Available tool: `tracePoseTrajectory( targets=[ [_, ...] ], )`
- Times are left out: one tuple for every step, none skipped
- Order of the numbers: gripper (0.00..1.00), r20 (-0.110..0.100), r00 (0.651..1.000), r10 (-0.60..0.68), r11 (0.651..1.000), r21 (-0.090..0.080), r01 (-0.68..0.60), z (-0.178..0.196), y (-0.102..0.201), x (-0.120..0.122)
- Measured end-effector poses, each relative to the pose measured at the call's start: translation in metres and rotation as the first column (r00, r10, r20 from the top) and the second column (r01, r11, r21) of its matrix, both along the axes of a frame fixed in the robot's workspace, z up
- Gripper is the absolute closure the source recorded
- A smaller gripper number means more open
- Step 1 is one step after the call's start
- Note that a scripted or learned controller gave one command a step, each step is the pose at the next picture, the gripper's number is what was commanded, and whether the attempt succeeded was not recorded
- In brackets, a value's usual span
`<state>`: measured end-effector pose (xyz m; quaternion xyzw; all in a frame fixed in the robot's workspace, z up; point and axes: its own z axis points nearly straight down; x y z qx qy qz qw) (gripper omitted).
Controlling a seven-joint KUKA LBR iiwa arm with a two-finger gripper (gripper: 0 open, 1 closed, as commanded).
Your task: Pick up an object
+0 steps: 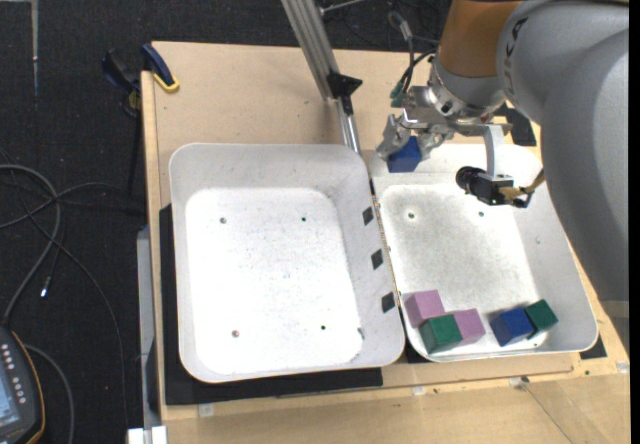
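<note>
Above the right bin's (560,262) far left corner, the hand (408,144) appears closed on a blue block (404,158), lifted well apart from the blocks at the near rim.

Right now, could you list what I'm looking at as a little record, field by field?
arm: grey with orange band, reaching in from the right
gripper: above the right bin's far left corner, a small blue block between its fingers
right bin: five blocks along the near edge, two purple, two green, one blue
left bin: white, speckled floor
bench: tan board under both bins
</note>
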<state>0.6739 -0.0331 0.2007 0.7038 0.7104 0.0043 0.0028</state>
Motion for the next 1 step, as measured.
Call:
tracePoseTrajectory(
  targets=[
    [1.0,-0.007,1.0,0.001,1.0,0.001,-0.001,0.0023,0.0816,0.0047]
  ],
)
